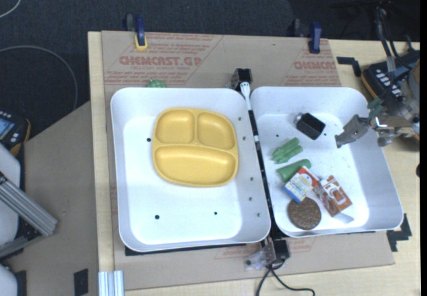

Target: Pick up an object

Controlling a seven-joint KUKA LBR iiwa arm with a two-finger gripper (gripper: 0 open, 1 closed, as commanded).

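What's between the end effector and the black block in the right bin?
Nothing visible. The end effector sits over the right bin near its right side, and the black block lies to its left with bare white floor between them. The green pieces lie below that line.

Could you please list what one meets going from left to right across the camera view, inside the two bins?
Yellow divided plate → green pieces → black block → red-and-white packet → gripper.

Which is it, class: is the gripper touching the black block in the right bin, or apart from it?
Apart. The camera view shows bare white bin floor between the gripper and the black block.
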